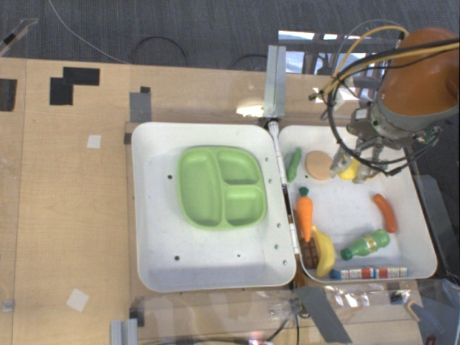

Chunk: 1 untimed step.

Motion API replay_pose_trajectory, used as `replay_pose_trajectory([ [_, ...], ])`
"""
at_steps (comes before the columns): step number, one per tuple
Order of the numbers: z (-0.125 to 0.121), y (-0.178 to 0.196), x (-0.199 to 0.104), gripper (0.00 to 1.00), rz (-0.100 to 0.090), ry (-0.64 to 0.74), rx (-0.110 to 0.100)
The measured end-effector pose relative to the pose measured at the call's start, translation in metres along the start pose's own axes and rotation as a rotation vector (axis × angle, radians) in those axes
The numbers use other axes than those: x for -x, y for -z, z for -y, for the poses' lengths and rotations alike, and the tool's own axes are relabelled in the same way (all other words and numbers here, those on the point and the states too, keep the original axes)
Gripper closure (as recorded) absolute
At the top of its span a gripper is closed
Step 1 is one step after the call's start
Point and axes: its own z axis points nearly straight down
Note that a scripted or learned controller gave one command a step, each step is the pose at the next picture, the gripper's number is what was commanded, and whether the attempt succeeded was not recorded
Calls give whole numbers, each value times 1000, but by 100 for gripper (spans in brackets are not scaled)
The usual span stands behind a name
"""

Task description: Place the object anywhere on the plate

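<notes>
We see gripper (357, 165) low in right bin (424, 264), at small yellow object (350, 170) beside tan disc (318, 165). Fingers straddle yellow piece, narrow gap; grip itself we cannot tell. Green plate (219, 187) sits alone in left bin (154, 264), so we judge wide landing room. Bin walls between demand lift first.

**Orange-capped arm trailing looped cables**

The arm (420, 77) shows a broad, rounded orange band, glossy with a pale highlight along its top. Below it sits a grey wrist section of duller metal. Yellow and black cables (359, 49) arc out from the orange part in wide loops and run down past the wrist. The gripper (370, 157) is a dark, thin metal assembly, its details too small to make out.
</notes>
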Motion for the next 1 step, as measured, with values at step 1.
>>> replay_pose_trajectory([
  [1, -31, 11, 69, 100, 0, 193, 2],
])
